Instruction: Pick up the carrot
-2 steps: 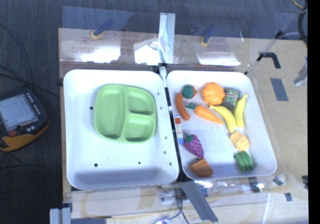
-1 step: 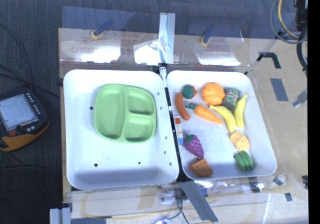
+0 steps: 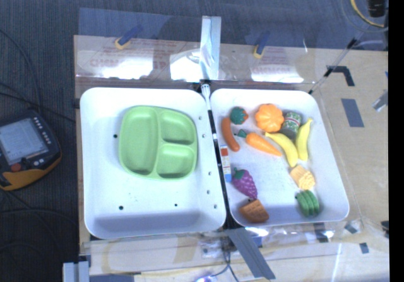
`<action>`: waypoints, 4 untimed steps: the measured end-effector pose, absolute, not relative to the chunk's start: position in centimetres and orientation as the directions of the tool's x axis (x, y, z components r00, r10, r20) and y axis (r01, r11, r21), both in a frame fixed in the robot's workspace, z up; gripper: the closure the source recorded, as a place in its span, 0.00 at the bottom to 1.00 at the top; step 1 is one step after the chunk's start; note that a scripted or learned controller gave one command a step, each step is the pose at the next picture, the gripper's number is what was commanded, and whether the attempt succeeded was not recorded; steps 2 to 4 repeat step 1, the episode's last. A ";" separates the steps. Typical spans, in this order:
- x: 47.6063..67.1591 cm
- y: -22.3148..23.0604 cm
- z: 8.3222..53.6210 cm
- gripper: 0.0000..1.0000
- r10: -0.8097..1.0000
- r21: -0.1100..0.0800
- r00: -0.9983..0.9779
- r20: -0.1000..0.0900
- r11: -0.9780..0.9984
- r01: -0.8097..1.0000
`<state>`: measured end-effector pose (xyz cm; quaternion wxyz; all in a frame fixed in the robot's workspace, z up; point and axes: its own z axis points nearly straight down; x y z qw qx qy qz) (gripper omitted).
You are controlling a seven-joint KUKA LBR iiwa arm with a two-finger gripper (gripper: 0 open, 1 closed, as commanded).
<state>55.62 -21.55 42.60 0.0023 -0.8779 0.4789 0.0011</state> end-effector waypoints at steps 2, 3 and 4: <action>65.7 -21.4 42.9 1.00 -0.663 -0.004 0.748 -0.003 -0.748 -0.663; 65.7 -21.4 42.9 1.00 -0.663 -0.004 0.748 -0.003 -0.748 -0.663; 65.7 -21.4 42.9 1.00 -0.663 -0.004 0.748 -0.003 -0.748 -0.663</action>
